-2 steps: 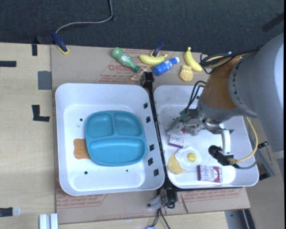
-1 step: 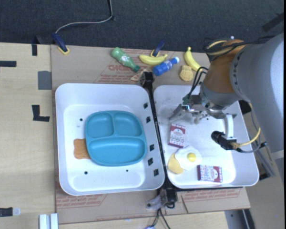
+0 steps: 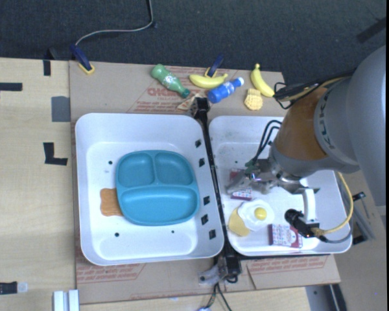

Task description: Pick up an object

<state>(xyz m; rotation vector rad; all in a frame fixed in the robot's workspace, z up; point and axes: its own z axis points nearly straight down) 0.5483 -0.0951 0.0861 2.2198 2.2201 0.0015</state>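
Small packet point(image 3: 241, 188) lies flat in the right bin point(image 3: 327, 254), near its left wall, with the end effector point(image 3: 262, 175) low right beside it; grip width cannot be told. Risk: flat packet slips out, or gets shoved toward the fried egg point(image 3: 253, 216) just below.

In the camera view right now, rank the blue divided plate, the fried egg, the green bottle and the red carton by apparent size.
1. blue divided plate
2. fried egg
3. green bottle and red carton: too alike to rank.

camera: one, fixed overhead | slanted down | frames both bins point(image 3: 84, 173)
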